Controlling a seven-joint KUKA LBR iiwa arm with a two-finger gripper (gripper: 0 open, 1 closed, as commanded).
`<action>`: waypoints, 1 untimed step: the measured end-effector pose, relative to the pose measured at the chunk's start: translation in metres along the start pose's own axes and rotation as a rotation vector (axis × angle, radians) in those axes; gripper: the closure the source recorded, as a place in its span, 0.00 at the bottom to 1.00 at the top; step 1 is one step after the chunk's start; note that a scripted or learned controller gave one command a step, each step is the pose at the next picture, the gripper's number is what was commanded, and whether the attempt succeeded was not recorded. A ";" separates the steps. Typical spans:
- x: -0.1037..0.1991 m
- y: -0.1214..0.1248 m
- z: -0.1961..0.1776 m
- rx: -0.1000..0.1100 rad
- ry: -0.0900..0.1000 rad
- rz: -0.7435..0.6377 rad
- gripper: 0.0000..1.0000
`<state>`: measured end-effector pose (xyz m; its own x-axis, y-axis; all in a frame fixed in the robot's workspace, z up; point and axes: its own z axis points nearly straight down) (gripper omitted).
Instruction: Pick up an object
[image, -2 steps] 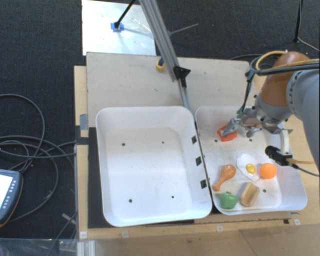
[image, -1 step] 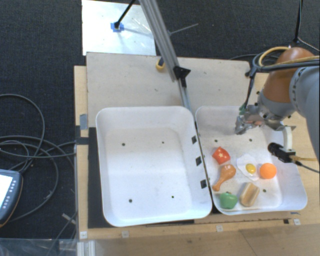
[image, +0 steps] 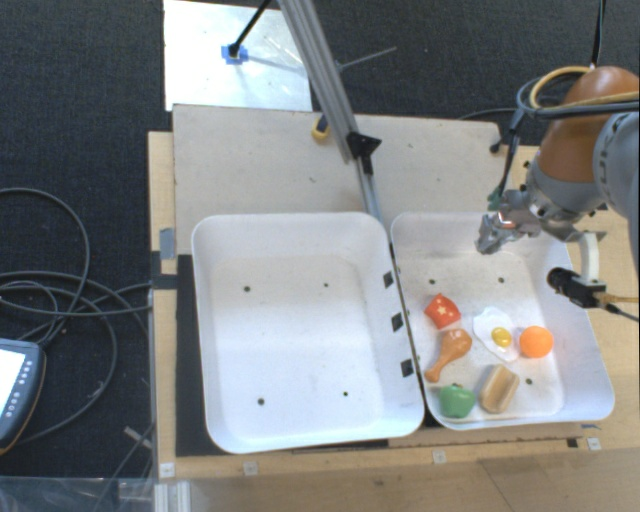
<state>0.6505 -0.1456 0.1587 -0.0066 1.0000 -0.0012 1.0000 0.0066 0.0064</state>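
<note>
Hanging over the far end of the right shallow white plastic bin, the grey robot arm with the orange band points its small metal gripper down at the bin floor. I cannot tell if the fingers are open or shut, because they are too small and dark to make out. Nothing can be seen between them, so the gripper seems to have hold of nothing.

All the toys lie at the near end of that right bin, well apart from the gripper. A red toy pepper is the closest one to it. Just past the pepper lies a brown toy chicken leg. Beside that is a white toy fried egg with a yellow middle, and a round orange toy fruit touches the egg's side. A tan toy bread roll and a green toy vegetable sit nearest the bin's front edge.

The left shallow white plastic bin sits next to the right one on the pale worktop.

The job looks barely begun. No toy is lifted yet. The arm has to go to a toy, close on it, and raise it.
</note>
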 end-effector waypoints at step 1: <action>-0.001 0.005 -0.045 -0.001 -0.001 0.001 1.00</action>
<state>0.6549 -0.1470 0.2034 -0.0059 1.0000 -0.0018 1.0000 0.0060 0.0073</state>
